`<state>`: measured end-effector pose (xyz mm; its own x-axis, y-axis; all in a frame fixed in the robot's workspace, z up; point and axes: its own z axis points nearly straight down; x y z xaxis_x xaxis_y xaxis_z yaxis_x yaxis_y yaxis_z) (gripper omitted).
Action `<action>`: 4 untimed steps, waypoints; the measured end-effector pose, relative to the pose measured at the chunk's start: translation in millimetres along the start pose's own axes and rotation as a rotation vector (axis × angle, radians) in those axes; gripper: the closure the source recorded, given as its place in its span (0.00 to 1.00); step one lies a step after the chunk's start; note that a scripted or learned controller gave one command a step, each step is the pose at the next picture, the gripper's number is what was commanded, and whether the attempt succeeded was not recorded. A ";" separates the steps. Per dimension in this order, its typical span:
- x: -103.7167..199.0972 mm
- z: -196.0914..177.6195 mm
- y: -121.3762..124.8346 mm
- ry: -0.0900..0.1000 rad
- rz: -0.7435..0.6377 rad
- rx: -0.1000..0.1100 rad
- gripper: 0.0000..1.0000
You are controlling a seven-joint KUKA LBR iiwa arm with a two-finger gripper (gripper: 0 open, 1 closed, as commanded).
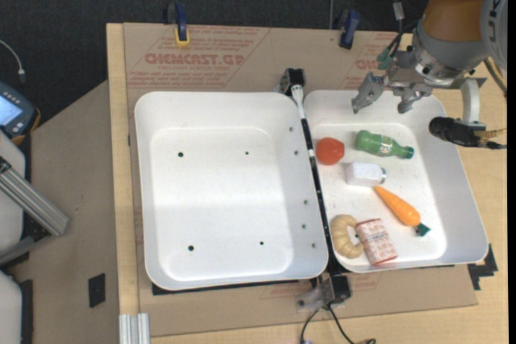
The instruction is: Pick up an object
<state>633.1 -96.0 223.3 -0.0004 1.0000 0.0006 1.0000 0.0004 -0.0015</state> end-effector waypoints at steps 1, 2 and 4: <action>-41.1 -60.6 -23.0 -0.004 0.004 -0.009 0.00; 21.4 -74.7 -16.3 -0.001 -0.005 -0.007 0.00; 271.2 -81.9 -9.1 0.006 -0.016 -0.003 0.00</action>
